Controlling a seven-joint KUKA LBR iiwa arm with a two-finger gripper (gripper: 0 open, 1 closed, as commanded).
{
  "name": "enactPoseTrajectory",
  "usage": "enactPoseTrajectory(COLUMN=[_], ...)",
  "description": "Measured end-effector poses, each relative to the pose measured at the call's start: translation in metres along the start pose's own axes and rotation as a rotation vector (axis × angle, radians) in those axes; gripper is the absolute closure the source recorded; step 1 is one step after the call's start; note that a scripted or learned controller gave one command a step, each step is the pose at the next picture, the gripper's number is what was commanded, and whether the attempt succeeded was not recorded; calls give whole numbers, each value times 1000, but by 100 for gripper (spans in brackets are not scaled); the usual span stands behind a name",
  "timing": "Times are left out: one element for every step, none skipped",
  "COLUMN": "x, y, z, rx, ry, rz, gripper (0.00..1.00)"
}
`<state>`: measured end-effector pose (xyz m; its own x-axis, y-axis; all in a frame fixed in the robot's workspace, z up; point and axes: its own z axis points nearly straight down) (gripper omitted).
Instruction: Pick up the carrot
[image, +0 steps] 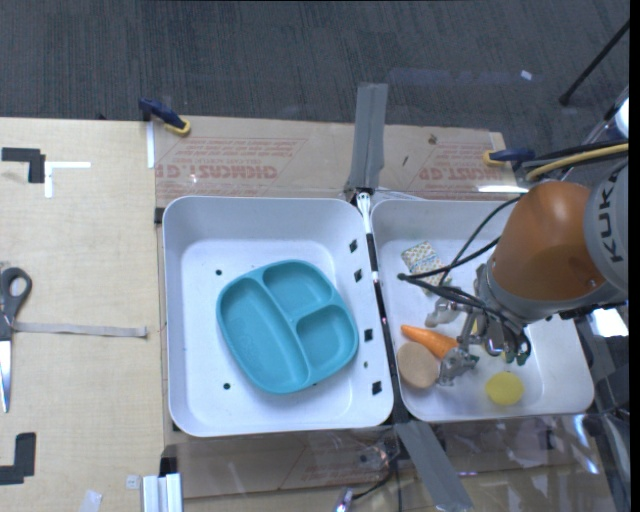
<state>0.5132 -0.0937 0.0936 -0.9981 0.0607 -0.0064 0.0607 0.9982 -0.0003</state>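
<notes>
An orange carrot (428, 339) lies in the right bin, near its left wall, pointing left. My gripper (458, 348) hangs right over the carrot's thick right end, and the fingers look closed around that end. The carrot still rests low in the bin, touching or nearly touching a tan round piece (418, 366) just below it. The orange wrist band (545, 245) hides much of the bin behind the gripper.
A yellow round object (505, 388) sits at the right bin's front. A small patterned packet (421, 258) lies toward the back. The left bin (190, 330) holds a blue divided plate (288, 325). Scissors (10, 300) lie on the bench at far left.
</notes>
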Motion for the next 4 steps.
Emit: enactPoseTrajectory(x=[-3,-3,-6,25], y=[0,0,1,51], z=[-10,-10,-21,-190], rx=[2,2,2,-1], ry=[-6,-7,-14,-3], rz=[-3,-2,-5,-410], gripper=[100,0,100,100])
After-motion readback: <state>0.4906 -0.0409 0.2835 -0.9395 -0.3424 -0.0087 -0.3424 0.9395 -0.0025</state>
